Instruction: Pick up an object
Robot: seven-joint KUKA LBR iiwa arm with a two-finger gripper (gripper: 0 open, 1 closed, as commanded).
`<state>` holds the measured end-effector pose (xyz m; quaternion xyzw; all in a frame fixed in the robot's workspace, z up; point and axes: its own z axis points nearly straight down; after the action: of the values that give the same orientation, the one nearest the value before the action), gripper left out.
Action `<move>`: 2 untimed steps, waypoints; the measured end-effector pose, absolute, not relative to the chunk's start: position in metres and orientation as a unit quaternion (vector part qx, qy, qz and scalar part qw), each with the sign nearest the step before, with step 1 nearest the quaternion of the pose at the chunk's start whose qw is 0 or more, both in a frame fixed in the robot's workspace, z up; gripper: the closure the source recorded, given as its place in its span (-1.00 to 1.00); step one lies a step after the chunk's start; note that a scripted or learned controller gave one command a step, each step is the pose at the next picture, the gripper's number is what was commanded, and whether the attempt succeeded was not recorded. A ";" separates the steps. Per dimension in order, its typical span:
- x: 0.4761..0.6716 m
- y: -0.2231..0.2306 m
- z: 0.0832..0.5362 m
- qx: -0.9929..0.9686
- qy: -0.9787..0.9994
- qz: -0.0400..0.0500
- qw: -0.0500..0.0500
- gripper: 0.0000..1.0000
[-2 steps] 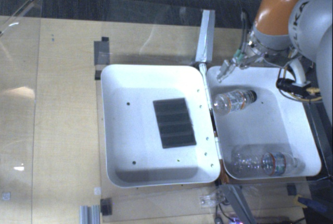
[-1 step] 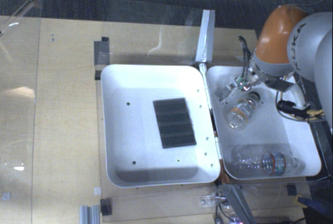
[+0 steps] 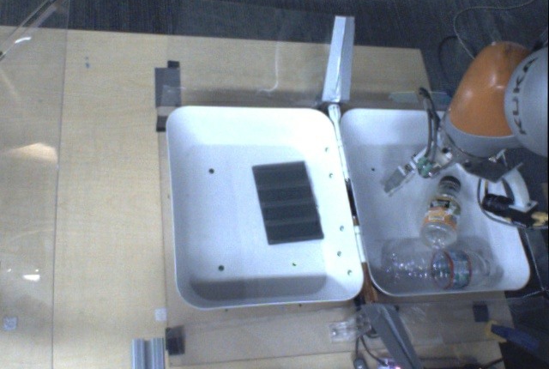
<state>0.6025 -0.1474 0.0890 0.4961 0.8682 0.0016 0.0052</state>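
- The wooden bench [image 3: 94, 187] fills most of the frame, pale and bare at the left.
- The left bin [image 3: 193, 213], shallow and white, sits at the frame's centre; the right bin [image 3: 377, 136] touches it along their shared edge.
- The arm [image 3: 502, 97] enters from the right edge, its orange band rounded above the right bin's upper right part.
- A dark ribbed pad [image 3: 287, 202] lies flat in the middle of the left bin, tilted slightly.
- A clear plastic bottle [image 3: 425, 264] lies on its side along the lower edge of the right bin, a coloured label near its right end.
- A smaller bottle [image 3: 442, 213] lies just above it, near the centre of the right bin.
- The gripper [image 3: 410, 172] hangs over the right bin's upper middle, just left of the smaller bottle's top; whether it is released or clenched I cannot tell, and nothing shows in its grasp.
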 end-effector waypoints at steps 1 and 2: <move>0.569 -0.206 0.089 0.572 0.820 0.002 0.006 -1.00; 0.518 -0.179 0.098 0.563 0.827 0.002 0.005 -1.00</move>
<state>0.5185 -0.1788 0.0980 0.5628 0.8266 0.0025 0.0049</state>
